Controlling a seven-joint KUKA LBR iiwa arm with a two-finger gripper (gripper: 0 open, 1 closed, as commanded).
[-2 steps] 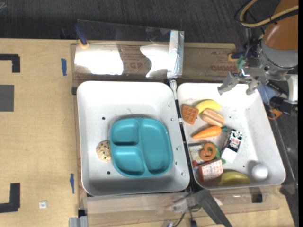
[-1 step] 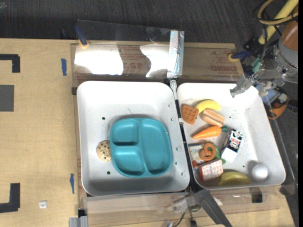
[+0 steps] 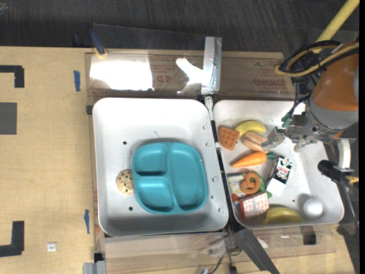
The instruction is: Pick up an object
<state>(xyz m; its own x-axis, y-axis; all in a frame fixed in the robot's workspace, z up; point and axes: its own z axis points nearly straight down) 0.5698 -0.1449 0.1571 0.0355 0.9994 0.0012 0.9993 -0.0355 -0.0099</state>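
Candidate objects all in right bin point(image 3: 319, 110): waffle point(image 3: 228, 137) at upper left, banana point(image 3: 250, 127) just beside it, hot dog point(image 3: 254, 141) below banana, carrot point(image 3: 249, 160) lying across middle. Pretzel point(image 3: 250, 182) on green piece below carrot; red-labelled can point(image 3: 254, 205) near front wall; second banana point(image 3: 282, 214) along front edge; grey ball point(image 3: 312, 206) at front right; black-and-white card point(image 3: 282, 170) mid-bin.

Gripper point(image 3: 275, 138) low over bin, just right of hot dog; nothing seen between fingers; spread cannot tell.

Left bin point(image 3: 108, 119): teal divided plate point(image 3: 169, 176), cookie point(image 3: 125, 181) touching plate's left edge.
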